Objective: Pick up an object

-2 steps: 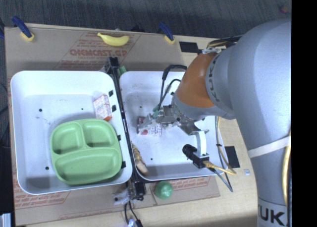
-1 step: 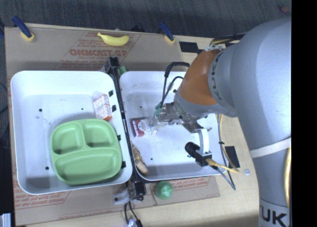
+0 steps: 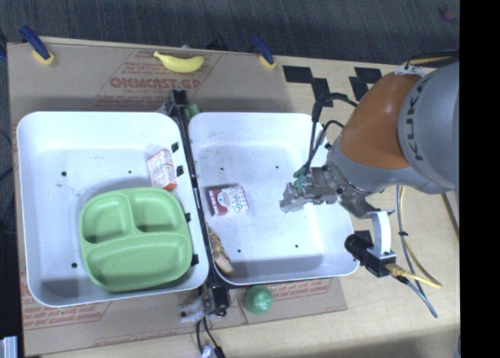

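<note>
Packet (image 3: 226,199) left of claw (image 3: 295,198), apart; finger state unclear; arm low over right bin (image 3: 258,126) from right.

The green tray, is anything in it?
Empty. The green tray lies flat in the left bin; its three compartments show bare green.

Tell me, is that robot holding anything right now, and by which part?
Cannot be told. The gripper hangs over the right bin, apart from the red packet, and nothing clearly shows in its grasp.

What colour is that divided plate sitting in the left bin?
Light green. The divided plate shows plainly in the camera view, lying in the left bin.
</note>
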`<state>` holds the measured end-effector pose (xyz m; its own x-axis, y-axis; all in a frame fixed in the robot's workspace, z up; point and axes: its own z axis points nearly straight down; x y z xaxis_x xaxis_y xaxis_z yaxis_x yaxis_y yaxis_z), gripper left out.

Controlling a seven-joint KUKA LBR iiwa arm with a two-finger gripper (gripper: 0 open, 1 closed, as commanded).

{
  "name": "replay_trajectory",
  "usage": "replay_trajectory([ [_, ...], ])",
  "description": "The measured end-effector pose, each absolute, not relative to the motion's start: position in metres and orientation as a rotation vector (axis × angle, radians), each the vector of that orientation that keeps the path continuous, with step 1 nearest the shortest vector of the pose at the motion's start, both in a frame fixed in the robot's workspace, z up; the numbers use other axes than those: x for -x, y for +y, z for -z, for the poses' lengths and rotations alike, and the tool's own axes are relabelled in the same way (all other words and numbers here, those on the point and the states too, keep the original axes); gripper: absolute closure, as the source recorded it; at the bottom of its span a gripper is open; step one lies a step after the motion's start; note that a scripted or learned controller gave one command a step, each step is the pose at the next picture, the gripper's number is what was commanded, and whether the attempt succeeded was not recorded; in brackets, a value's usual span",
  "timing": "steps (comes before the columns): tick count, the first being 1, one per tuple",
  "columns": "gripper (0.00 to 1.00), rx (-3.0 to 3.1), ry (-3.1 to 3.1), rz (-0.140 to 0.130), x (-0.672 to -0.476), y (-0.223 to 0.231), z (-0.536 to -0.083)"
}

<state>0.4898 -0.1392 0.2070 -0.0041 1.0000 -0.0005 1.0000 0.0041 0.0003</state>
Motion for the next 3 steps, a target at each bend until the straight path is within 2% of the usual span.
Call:
replay_trajectory([
  [1,1.00,-2.215,2.224,-0.002,-0.478,-0.151,-0.218],
  [2,1.00,-2.213,2.232,0.001,-0.477,-0.077,-0.213],
  [3,0.00,-2.214,2.230,0.002,-0.477,-0.077,-0.213],
])
